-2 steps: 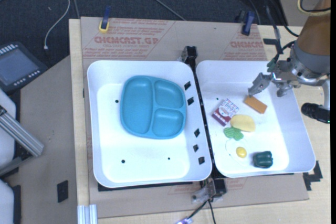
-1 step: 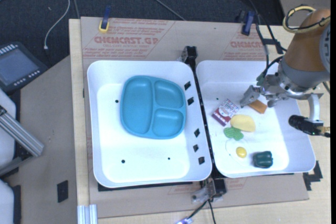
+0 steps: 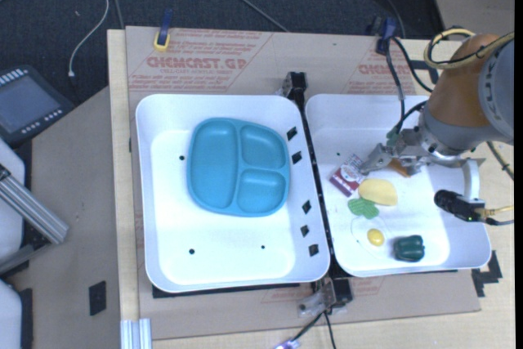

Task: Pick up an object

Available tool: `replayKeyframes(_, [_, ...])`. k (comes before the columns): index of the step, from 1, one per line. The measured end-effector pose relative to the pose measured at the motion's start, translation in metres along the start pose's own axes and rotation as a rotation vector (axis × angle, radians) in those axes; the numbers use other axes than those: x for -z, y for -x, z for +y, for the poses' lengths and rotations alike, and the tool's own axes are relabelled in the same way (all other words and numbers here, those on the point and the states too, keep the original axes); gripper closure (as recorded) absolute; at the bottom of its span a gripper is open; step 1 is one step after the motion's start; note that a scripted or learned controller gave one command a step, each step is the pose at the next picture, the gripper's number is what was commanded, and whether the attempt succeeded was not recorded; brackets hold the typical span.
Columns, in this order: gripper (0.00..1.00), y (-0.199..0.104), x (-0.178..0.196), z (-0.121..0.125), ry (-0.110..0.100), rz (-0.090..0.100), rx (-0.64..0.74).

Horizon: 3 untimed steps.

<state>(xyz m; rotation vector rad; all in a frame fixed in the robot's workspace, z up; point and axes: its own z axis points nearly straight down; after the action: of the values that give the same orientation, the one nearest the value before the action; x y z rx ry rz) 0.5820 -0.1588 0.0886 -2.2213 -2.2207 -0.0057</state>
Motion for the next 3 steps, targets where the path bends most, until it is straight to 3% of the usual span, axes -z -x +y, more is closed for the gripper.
replayKeyframes(1, [1.0,0.0,0.016,0.003,0.011,-0.001,0.001])
replayKeyframes(3, [1.0,-0.001,0.113,0.003,0.004,-0.005,0.0])
